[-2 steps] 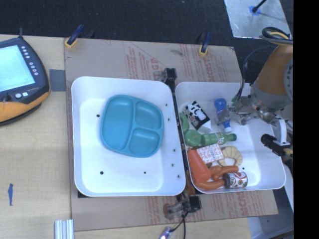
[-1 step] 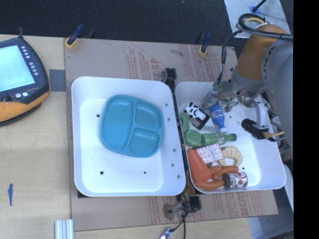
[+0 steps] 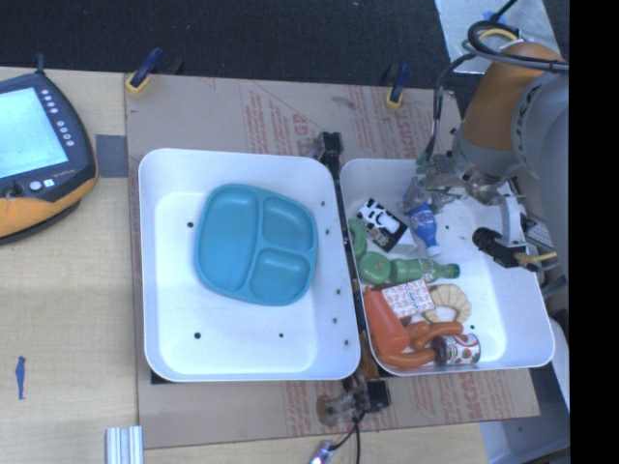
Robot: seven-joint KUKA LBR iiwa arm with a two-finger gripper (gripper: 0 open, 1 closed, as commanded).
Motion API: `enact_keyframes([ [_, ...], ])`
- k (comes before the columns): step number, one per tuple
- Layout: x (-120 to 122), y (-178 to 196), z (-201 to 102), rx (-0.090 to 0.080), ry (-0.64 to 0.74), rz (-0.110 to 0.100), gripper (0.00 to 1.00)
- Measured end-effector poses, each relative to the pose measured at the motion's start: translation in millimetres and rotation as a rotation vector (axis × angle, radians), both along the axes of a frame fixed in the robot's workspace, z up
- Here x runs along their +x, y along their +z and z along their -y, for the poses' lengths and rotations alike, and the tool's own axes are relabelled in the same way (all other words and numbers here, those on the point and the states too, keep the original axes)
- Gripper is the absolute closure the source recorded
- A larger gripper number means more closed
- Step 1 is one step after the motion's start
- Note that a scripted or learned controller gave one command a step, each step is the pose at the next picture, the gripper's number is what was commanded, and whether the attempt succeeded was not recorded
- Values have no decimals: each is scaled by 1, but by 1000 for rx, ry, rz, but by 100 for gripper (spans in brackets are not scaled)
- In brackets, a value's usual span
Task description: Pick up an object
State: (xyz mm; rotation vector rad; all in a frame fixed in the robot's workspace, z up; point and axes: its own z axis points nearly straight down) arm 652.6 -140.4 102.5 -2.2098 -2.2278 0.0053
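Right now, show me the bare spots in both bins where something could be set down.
Left bin: a bare band all round the blue plate, widest at the view's bottom. Right bin: bare floor between the green bottle, the can and the right wall. Crowded: its left side, where things pile up near the end effector.

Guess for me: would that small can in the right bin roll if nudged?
Probably a little: the can seems to lie on its side, so its round body could roll. The orange toy touching it and the bin wall would likely stop it. It looks rigid.
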Motion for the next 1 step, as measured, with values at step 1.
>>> enact_keyframes([
  [1, 5, 123, -42, 0, -3, 5, 100],
])
